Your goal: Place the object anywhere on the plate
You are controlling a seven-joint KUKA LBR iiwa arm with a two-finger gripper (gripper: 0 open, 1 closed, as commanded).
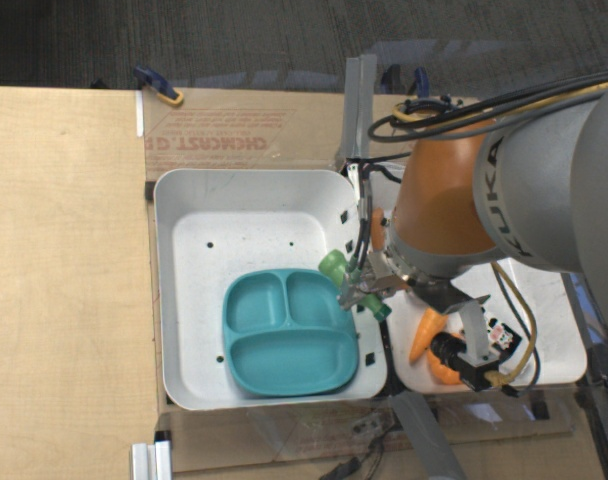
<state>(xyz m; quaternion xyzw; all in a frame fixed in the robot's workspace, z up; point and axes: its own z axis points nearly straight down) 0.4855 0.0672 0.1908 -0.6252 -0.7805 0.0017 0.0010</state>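
Observation:
A teal divided plate (284, 338) lies in the left white bin (184, 268), toward its front right. My gripper (360, 294) hangs over the plate's right edge, near the wall between the two bins. A green toy (333, 265) sits between the fingers: its light green end sticks out up and left, and its darker end (381, 311) pokes out down and right. The gripper is shut on it, and the toy's middle is hidden by the fingers.
The right bin (554, 358) holds an orange carrot-like toy (424, 334), another orange piece (444, 371) and a small black, white and red item (500, 338). The arm's orange band and grey body cover much of that bin. Cardboard lies behind the bins.

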